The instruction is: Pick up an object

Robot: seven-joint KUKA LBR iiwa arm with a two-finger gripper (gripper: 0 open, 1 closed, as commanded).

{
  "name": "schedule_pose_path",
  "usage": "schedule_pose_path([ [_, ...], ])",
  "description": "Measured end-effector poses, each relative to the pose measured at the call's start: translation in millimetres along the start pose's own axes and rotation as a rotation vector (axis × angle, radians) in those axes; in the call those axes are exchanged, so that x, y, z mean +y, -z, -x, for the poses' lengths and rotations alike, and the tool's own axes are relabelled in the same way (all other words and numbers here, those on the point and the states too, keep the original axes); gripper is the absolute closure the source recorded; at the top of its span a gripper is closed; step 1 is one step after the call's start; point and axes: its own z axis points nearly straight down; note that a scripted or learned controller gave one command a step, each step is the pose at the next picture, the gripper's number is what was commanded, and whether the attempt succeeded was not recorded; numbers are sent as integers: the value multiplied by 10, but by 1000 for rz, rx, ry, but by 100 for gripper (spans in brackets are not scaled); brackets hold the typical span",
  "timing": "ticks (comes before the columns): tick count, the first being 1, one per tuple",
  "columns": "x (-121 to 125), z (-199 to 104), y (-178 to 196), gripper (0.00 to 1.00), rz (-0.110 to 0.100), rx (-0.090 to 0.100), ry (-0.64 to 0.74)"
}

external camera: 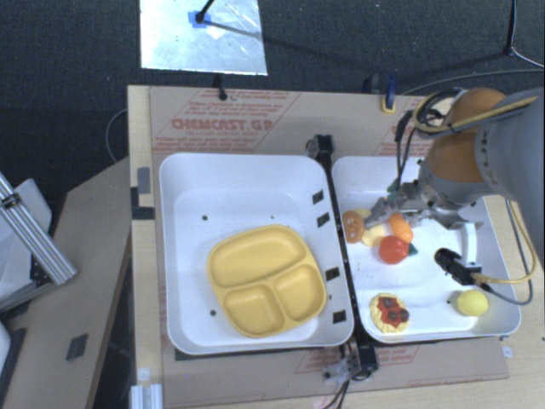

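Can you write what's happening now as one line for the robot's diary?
arm: over right bin | gripper: low among toy food, by orange piece and tomato | grasp: unclear | left bin: yellow divided tray

Divided tray (267, 290) in left bin (183, 186); toy foods (391, 247) in right bin (494, 318)

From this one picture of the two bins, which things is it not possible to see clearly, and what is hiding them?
- Gripper, camera view: its tip is too small and blurred against the toys; whether it is open or shut cannot be told.
- Orange toy: partly covered by the arm's wrist, so its shape is unclear.
- Round slice toy: too small to identify.
- Right bin: its upper part is hidden under the arm.
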Motion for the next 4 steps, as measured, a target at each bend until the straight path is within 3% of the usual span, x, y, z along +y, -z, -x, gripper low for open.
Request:
schedule_pose_path([
  [1, 21, -3, 118, 100, 8, -2, 1],
  [3, 24, -64, 1279, 100, -1, -2, 5],
  [4, 56, -597, 1242, 100, -7, 2, 10],
])
